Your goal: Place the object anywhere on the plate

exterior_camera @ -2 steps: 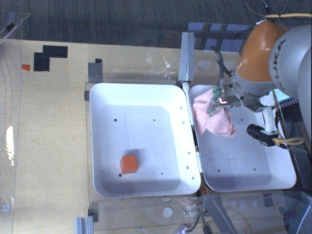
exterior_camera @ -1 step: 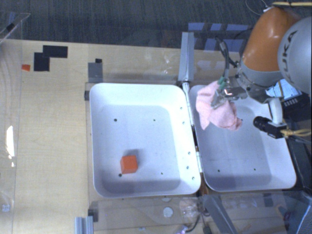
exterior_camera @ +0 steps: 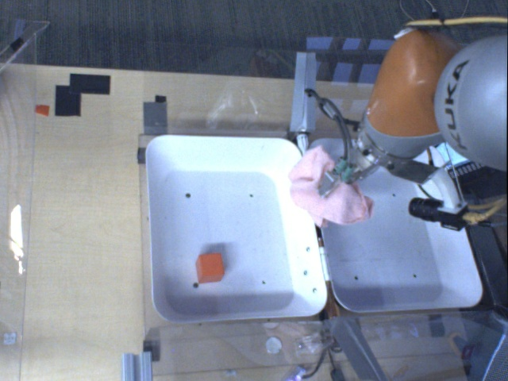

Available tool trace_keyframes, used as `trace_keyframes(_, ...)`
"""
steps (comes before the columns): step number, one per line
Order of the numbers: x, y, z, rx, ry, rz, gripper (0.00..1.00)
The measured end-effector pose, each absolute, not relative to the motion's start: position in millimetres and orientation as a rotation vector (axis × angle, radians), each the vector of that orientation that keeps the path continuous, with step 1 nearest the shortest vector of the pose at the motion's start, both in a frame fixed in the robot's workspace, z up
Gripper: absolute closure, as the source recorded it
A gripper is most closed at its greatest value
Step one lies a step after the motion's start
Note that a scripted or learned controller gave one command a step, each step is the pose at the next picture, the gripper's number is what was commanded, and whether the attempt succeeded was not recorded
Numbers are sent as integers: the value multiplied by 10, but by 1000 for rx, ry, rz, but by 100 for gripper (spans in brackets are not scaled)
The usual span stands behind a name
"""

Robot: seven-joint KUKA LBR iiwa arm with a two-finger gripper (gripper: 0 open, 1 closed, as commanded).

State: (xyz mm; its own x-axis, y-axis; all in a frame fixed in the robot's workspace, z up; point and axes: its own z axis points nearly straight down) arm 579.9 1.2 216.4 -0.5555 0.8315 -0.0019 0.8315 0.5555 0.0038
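Crumpled pink cloth (exterior_camera: 327, 189), soft folds

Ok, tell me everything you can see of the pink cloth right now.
The pink cloth looks like soft fabric, pale pink, crumpled and bunched into loose folds. It hangs over the seam between the two bins, mostly above the inner rim of the right bin, its left edge over the left bin. The gripper meets its upper right part, where the fabric gathers. Whether it rests on the rim or is lifted is unclear.
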Motion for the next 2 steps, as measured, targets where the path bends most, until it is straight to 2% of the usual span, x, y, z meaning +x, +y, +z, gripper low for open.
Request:
trace_keyframes(1, 5522, 454, 2112, 895, 3007, 5, 100)
trace_keyframes(2, 5349, 949, 2283, 279, 3119, 7, 100)
